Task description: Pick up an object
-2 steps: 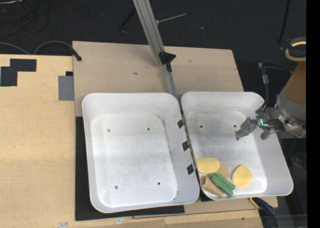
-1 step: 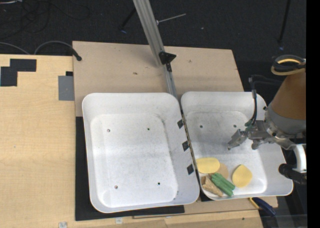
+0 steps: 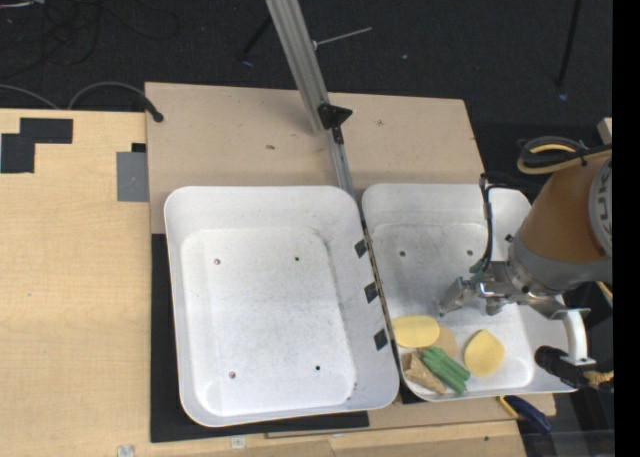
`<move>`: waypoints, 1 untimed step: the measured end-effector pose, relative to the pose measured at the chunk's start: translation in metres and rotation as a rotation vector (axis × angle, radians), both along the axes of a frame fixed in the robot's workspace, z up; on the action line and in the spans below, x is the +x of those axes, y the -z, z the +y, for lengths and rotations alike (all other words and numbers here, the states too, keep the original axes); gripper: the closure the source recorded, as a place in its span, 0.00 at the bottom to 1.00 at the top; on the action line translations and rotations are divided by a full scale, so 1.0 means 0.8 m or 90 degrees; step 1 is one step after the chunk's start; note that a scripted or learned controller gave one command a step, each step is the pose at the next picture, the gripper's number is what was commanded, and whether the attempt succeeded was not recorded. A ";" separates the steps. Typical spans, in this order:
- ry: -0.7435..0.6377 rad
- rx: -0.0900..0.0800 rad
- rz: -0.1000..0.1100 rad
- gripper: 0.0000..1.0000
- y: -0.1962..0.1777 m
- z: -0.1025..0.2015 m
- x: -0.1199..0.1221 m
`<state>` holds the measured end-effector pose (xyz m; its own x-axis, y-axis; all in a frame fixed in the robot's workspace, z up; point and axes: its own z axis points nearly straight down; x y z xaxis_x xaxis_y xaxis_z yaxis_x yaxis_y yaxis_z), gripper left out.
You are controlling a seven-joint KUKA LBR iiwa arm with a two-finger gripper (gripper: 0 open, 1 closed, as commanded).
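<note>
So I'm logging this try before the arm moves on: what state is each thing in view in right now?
Left bin: flat on the bench, nothing visible in it.
Right bin: flat, objects gathered at its near end.
Yellow oval piece: lying flat, by the divider.
Yellow round piece: lying flat, apart from the oval.
Green piece: lying over a tan piece.
Gripper: low over the right bin, above the yellow pieces, holding nothing visible.

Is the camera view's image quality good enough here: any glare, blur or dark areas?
Camera view: even lighting, no harsh glare on the white bins; the floor behind is very dark; the gripper looks soft and small, and the objects are slightly soft but distinguishable.
</note>
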<state>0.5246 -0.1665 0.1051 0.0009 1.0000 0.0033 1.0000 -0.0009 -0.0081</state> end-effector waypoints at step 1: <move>0.002 -0.002 -0.004 0.00 0.016 0.000 0.000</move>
<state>0.5250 -0.1663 0.0923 0.0036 1.0000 0.0007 1.0000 -0.0036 -0.0021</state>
